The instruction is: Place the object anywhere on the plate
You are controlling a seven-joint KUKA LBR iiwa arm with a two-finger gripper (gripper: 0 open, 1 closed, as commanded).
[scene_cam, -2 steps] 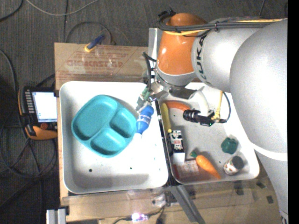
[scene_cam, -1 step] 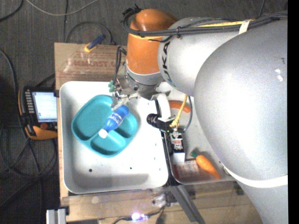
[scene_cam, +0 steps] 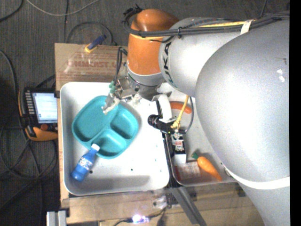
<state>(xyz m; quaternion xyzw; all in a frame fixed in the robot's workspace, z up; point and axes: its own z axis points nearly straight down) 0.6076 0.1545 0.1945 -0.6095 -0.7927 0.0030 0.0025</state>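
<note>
- Blue plastic bottle [scene_cam: 84,163] with white cap: lying in left white bin [scene_cam: 141,175], touching teal divided plate's [scene_cam: 107,126] lower-left rim.
- Gripper [scene_cam: 113,101] over plate's top edge, nothing visibly held; finger state: cannot tell.
- Orange carrot [scene_cam: 208,167] in right bin.

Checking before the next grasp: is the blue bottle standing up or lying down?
Lying down. The bottle rests on its side on the left bin floor, white cap touching the plate.

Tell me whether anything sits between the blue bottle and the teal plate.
Nothing visible does. The blue bottle lies in the left bin, its white cap right at the teal plate's lower edge. The tool hovers over the plate's upper rim, away from the bottle.
</note>
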